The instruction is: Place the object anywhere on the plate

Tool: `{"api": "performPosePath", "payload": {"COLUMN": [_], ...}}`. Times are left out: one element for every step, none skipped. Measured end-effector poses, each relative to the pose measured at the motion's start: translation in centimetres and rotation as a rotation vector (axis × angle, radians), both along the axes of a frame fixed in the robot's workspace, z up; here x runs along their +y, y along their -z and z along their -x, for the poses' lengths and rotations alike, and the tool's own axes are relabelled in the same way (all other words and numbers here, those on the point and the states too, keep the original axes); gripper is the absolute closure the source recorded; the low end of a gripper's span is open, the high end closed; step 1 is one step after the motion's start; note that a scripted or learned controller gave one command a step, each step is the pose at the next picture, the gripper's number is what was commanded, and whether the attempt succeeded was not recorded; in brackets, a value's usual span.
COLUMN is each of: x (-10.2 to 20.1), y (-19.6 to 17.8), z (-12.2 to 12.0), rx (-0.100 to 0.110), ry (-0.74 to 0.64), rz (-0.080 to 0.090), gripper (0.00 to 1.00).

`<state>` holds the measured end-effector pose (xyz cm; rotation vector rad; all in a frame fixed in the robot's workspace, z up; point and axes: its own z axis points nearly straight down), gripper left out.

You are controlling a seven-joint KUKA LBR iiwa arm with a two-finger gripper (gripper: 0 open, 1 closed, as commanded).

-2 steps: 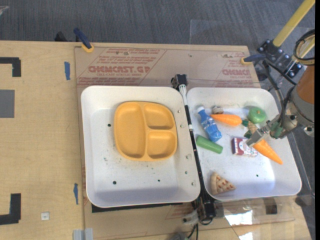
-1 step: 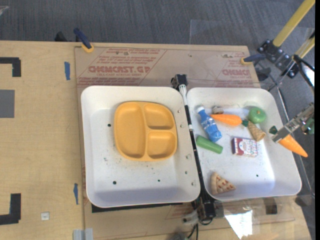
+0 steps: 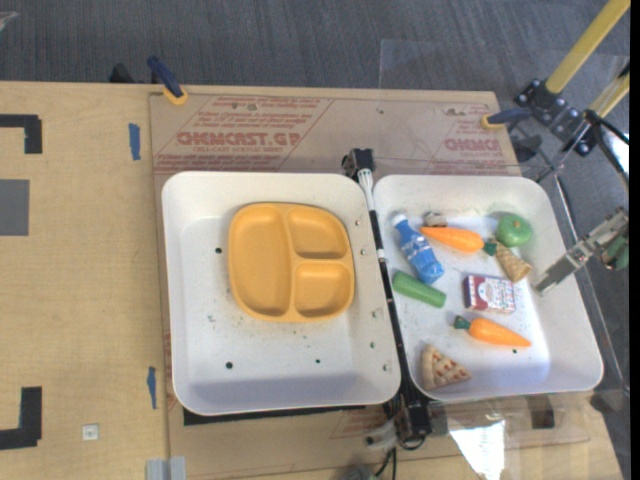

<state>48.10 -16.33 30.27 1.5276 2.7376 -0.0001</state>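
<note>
Nothing has reached the orange plate (image 3: 291,263) yet — its three compartments lie bare in the left bin (image 3: 190,298). Every candidate object sits in the right bin (image 3: 575,353): a blue bottle (image 3: 417,249), a carrot (image 3: 455,238) beside it, a green apple (image 3: 515,230) at the far right, a cone-shaped piece (image 3: 514,264) just near of it, a green cylinder (image 3: 419,290), a small red-and-white carton (image 3: 489,294), a second carrot (image 3: 493,332) and a pizza slice (image 3: 443,368) at the near edge. Which one is meant I cannot say.

The claw (image 3: 560,270) hangs at the right rim of that bin, its slim tips close to the cone-shaped piece. Nothing is visibly between the tips, and whether they are spread or closed I cannot tell from here. So, as I judge it, the whole job remains: pick, carry left across the divider, set down.

The bins rest on a cardboard sheet (image 3: 300,133) printed in red, clamped over a pale wooden worktop (image 3: 70,268) marked with black and blue tape. Beyond it is grey carpet, with yellow bars at the far right.
</note>
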Motion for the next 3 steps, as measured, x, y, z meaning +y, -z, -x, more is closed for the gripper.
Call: {"api": "performPosePath", "payload": {"x": [-3.8,-4.9,-4.3], "y": [9.4,12.6,13.6], "z": [-1.2,0.2,0.1], "rx": [0.008,0.008,0.007], "ry": [0.269,0.262,0.238], "rz": [-0.004,-0.004,-0.005], "gripper": [0.0,0.0,0.0]}}
